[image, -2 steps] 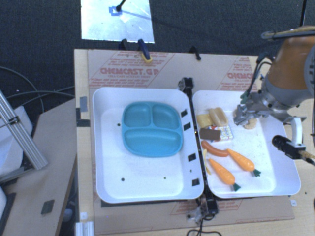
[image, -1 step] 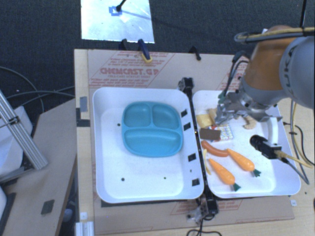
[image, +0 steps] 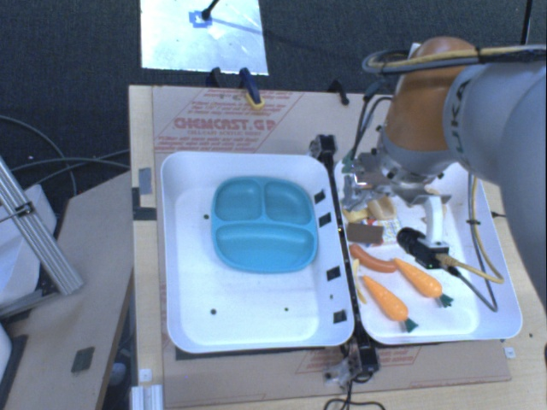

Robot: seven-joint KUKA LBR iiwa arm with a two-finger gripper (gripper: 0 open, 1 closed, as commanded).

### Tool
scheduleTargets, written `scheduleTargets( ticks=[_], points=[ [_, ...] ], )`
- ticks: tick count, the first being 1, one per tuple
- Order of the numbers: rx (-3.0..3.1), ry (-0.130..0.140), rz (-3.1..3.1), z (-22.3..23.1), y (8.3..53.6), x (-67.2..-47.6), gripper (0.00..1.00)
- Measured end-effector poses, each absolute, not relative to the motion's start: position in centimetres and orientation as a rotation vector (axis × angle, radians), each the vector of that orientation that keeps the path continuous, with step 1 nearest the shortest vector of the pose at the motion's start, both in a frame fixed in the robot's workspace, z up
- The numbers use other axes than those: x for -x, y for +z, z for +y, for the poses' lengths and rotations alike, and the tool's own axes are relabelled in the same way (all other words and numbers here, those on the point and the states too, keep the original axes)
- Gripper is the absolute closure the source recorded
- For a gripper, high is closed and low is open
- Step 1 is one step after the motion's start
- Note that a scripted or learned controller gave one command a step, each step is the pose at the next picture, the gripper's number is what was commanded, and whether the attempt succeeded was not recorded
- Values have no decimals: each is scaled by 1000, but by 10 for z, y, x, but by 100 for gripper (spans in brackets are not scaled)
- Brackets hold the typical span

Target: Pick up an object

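Play food is crowded into the white bin under the hand, which is held low over the far end of the heap, close to the wall dividing the two bins. Whether the hand is wide or narrow cannot be told, as it is masked by the wrist above it, and nothing is seen to be held. Pale beige pieces are found right beside it, and a brown block just in front of it, toward the camera. Beyond the block a red sausage-like piece, an orange carrot and a second carrot are laid out. All are judged light, stiff and smooth, so slipping is to be expected. The brown block would best be taken across its flat sides, a carrot across its thick middle. A blue divided plate is seen in the other bin, well apart from the hand.
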State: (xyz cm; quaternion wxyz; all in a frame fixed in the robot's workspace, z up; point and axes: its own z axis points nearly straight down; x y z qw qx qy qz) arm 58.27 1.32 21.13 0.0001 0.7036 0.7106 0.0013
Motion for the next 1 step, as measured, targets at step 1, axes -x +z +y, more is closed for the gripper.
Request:
scheduleTargets(
  ticks=[1],
  points=[
    [-2212,5,2230,58,231,-583,100]
  ],
)
